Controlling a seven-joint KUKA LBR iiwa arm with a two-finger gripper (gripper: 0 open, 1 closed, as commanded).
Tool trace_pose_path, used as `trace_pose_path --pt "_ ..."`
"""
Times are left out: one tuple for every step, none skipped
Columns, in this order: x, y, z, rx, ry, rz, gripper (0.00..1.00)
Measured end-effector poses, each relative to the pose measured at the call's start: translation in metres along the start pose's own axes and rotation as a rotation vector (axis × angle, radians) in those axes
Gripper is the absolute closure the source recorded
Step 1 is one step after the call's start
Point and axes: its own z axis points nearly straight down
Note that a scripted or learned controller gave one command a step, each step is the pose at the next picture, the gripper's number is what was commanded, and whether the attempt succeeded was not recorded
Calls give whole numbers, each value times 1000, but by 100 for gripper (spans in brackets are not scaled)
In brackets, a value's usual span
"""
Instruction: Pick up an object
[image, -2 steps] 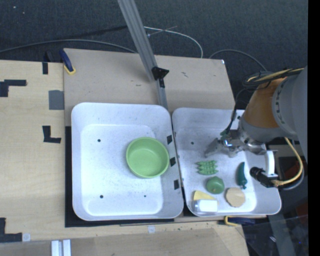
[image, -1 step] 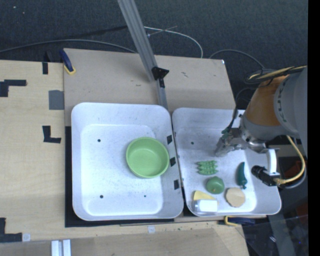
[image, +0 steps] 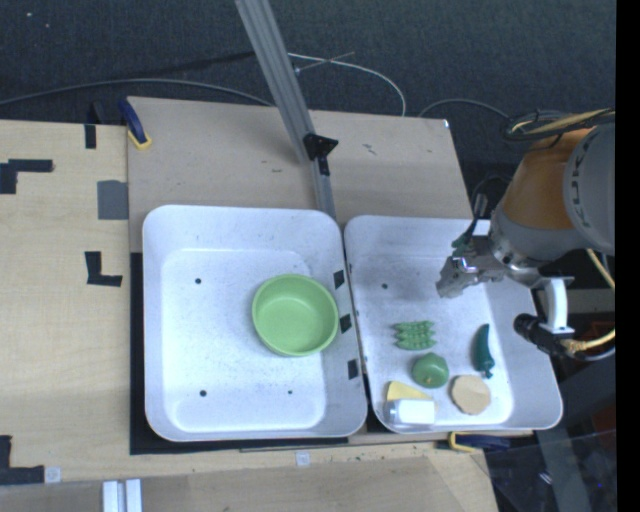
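Note:
My gripper (image: 453, 280) hangs over the upper right part of the right bin (image: 400, 245), with nothing visible between its parts. Below it in that bin lie a light green pea pod (image: 414, 334), a round green fruit (image: 431, 371), a dark green pepper (image: 484, 350), a tan round piece (image: 470, 394) and a yellow and white block (image: 408, 401). A green bowl (image: 294, 315) sits in the left bin (image: 180, 300).
A grey pole (image: 290, 95) slants down from the top to the bins' shared edge. The arm's orange band (image: 535, 190) and cables crowd the right side. Brown board lies behind the bins.

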Motion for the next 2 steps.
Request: trace_pose_path --pt "0 2 -42 0 0 1 100" --pt "-4 7 -86 0 -1 1 100"
